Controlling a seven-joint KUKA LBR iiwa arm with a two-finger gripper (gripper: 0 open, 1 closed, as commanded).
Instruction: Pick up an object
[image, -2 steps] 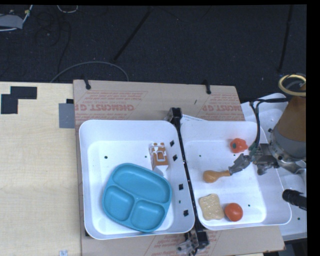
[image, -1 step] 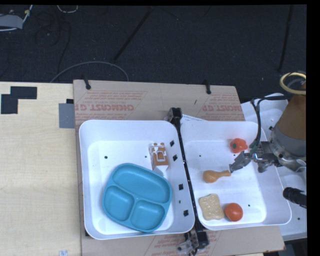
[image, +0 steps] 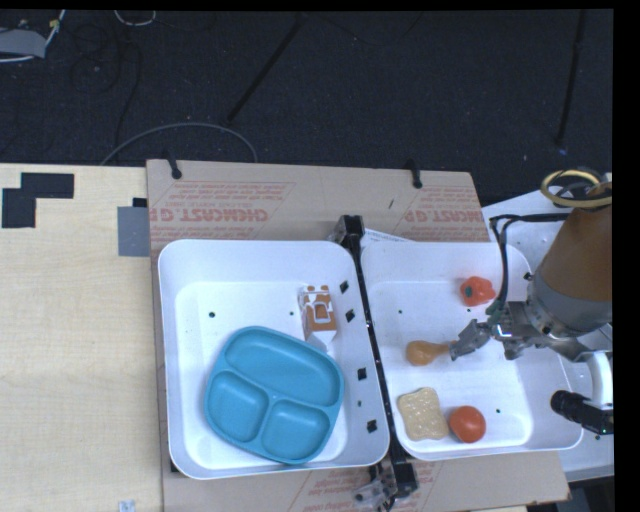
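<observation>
Drumstick (image: 428, 351) just beside jaws (image: 468, 343)

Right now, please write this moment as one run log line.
gripper: over right bin, nothing held | nearest: orange-brown piece | left bin: blue tray

The blue divided plate (image: 273, 395) is filling most of the left bin (image: 185, 300), leaving bare floor along its far side beside a small orange-and-white toy (image: 319, 308). In the right bin (image: 435, 292), the middle is lying open between the far tomato (image: 477, 291), drumstick (image: 427, 351), cracker (image: 422, 413) and near tomato (image: 467, 424).
</observation>
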